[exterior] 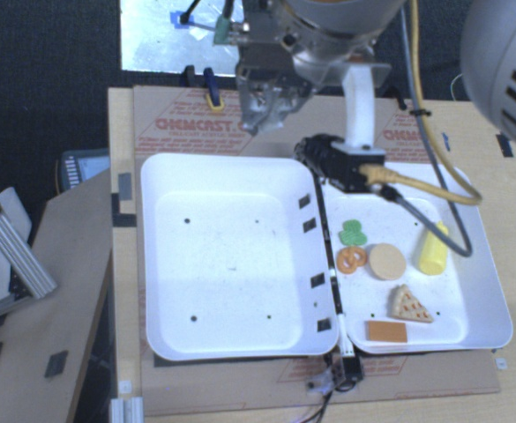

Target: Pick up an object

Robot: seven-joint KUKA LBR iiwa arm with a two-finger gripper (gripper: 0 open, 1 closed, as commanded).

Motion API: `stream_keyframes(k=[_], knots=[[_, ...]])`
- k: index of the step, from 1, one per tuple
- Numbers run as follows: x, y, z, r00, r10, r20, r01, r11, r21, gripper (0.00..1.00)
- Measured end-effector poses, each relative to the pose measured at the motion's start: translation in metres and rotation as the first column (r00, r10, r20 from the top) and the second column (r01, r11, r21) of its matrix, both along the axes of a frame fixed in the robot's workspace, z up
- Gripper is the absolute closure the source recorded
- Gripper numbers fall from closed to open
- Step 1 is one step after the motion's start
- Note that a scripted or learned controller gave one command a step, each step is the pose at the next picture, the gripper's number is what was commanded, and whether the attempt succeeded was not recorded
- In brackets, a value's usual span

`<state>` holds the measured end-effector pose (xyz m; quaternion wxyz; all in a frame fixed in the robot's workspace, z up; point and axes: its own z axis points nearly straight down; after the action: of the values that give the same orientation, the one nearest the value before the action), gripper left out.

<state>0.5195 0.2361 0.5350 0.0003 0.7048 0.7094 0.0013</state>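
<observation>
Several small toy foods lie in the right bin point(478, 320): a green piece point(353, 232), an orange pretzel point(351, 259), a tan round disc point(386, 262), a yellow cylinder point(432, 249), a pizza-like wedge point(410, 305) and an orange flat block point(386, 330). My gripper point(259, 111) hangs high over the bench behind the far edge of the left bin point(152, 263), well away from all the items. Nothing shows in its grasp.
The two bins meet along a ridge with black clips point(319, 254). A yellow cable point(443, 192) loops over the far part of the right bin. Brown cardboard point(187, 122) lies under the bins, with a blue-and-yellow clamp point(212, 91) at its far edge.
</observation>
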Motion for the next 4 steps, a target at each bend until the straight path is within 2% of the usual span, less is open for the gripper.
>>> stream_keyframes(k=[1, 2, 3, 4], knots=[[-0.034, -0.087, 0.001, 1.0, -0.013, 0.0, 0.013, 1.0, -0.002, 1.0], [-0.034, -0.036, 0.0, 1.0, 0.001, 0.0, -0.001, 1.0, 0.001, 1.0], [-0.034, 0.0, 0.0, 1.0, 0.001, -0.001, -0.001, 1.0, 0.001, 1.0], [-0.033, -0.002, 0.0, 1.0, -0.003, -0.001, 0.003, 1.0, 0.0, 0.0]])
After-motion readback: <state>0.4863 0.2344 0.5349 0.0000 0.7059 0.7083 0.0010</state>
